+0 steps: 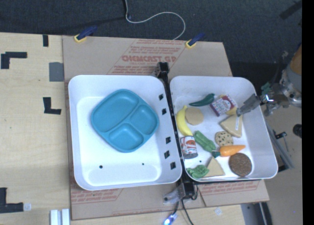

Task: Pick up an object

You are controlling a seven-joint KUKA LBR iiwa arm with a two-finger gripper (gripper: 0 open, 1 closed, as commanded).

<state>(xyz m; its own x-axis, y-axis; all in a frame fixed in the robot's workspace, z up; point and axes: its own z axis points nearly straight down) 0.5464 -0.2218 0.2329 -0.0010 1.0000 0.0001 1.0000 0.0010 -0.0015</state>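
The right bin (261,135) holds several toy foods. Among them are a yellow banana (182,121), a beige round biscuit (194,116), a green pepper (202,100), a red packet (222,105) and a cheese wedge (232,126). Also there are a chip cookie (223,138), a green pickle (205,140), a carrot (230,150), a small can (189,147) and a brown patty (240,164). My gripper (249,104) hangs over the bin's right side, just right of the red packet and above the cheese wedge. I see nothing held in it.
The left bin (81,135) holds a blue divided plate (125,120). A black divider with clips (169,121) runs between the bins. Both bins rest on a cardboard sheet (142,54). The arm's wrist (287,94) comes in over the right rim.
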